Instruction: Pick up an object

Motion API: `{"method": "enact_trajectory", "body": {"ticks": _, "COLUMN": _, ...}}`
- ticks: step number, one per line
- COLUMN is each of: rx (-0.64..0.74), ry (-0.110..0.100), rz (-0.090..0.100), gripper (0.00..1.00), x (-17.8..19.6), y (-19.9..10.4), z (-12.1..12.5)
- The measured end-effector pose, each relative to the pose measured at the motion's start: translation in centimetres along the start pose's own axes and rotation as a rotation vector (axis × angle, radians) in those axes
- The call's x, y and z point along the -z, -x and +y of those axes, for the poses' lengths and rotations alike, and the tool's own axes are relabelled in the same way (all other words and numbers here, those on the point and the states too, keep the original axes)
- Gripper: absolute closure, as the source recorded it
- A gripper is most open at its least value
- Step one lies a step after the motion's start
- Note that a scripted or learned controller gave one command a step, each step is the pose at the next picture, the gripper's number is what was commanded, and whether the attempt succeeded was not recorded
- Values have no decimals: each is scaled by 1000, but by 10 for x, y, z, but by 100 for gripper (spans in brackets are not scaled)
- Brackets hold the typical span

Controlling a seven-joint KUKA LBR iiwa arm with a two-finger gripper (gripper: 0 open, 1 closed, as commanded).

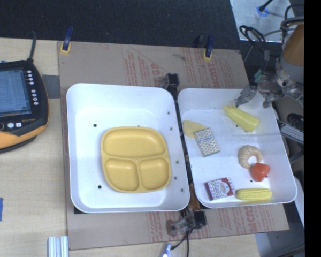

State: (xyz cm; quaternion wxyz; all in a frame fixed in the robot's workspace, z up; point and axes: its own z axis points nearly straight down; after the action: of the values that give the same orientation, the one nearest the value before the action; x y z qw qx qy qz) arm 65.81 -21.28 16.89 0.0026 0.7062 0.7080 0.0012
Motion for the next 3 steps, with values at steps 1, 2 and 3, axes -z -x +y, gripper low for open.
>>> {"method": "enact_trajectory", "body": {"ticks": 1, "rx": 3, "ry": -16, "rz": 3, "gripper": 0, "x": -81, "y": -2, "z": -4}}
{"method": "enact_trajectory", "body": {"ticks": 2, "rx": 4, "ry": -9, "rz": 1, "gripper": 0, "x": -77, "y": -2, "z": -2}}
{"method": "enact_trajectory", "body": {"ticks": 3, "rx": 1, "ry": 2, "rz": -1, "gripper": 0, "x": 24, "y": 0, "z": 0}}
